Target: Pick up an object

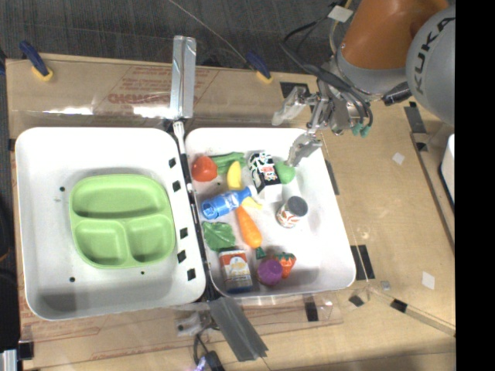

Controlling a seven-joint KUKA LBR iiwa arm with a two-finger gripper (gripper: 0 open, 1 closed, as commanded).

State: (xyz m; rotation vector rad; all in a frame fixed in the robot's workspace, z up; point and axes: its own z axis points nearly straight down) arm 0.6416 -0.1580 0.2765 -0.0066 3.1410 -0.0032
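Landmark: the right bin, white and shallow, holding the toys.

Nearest edge of that bin: a small printed box lying flat, a purple grape-like piece touching a small red-orange piece just beside it. Above the box, a dark green leafy piece.

Middle of the bin: an orange carrot lying at a slant, a blue bottle on its side just beyond it, and a small can standing apart toward the bin's right wall.

Far end of the bin: a red tomato-like piece, a yellow piece, a green piece behind them, a black-and-white patterned carton, and a light green round piece touching the carton's right side.

My gripper hangs over the far right corner of the bin, just above the light green piece. One pale finger points down toward it. I cannot tell how wide my fingers stand, and I see nothing between them.

Progress, as I judge it: nothing lifted yet. All pieces lie on the bin floor. Left to do: close on one and raise it. Likeliest target is the light green piece, small, smooth, rounded, crowded by the carton, so it may slip.

Left of the right bin: a second bin with a green divided tray.
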